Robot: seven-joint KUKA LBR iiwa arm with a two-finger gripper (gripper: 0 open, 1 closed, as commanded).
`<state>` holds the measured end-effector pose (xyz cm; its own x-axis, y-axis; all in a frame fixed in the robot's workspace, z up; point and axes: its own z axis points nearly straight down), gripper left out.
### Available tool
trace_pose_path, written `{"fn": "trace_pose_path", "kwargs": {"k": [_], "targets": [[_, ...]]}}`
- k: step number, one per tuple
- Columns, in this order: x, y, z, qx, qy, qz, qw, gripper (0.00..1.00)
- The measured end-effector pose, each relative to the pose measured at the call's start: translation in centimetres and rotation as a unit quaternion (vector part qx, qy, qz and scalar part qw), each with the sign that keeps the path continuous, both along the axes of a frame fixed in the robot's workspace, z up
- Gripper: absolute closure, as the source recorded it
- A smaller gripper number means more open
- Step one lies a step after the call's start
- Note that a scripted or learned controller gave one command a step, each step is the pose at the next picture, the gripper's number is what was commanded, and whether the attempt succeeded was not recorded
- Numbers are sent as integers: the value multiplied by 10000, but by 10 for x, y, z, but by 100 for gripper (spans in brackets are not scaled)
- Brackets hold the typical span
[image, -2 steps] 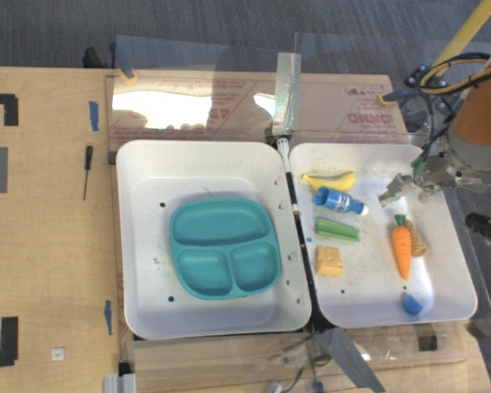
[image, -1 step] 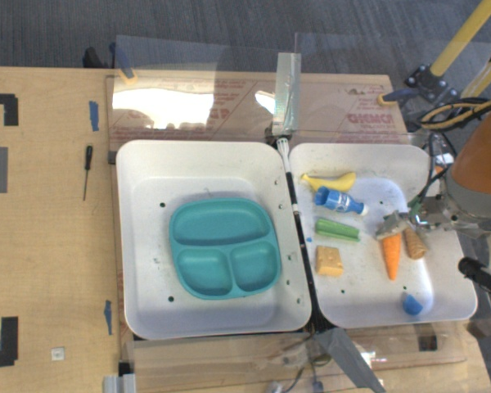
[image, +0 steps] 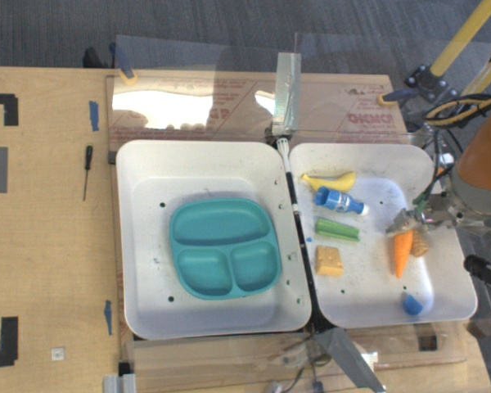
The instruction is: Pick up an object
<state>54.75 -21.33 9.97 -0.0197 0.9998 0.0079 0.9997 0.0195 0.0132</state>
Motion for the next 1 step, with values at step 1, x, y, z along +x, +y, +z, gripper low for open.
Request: {"fn": "trace_pose_path", "kwargs": {"k": [1], "targets": [[49,61,105,-33,12,-524,9986,100]]}}
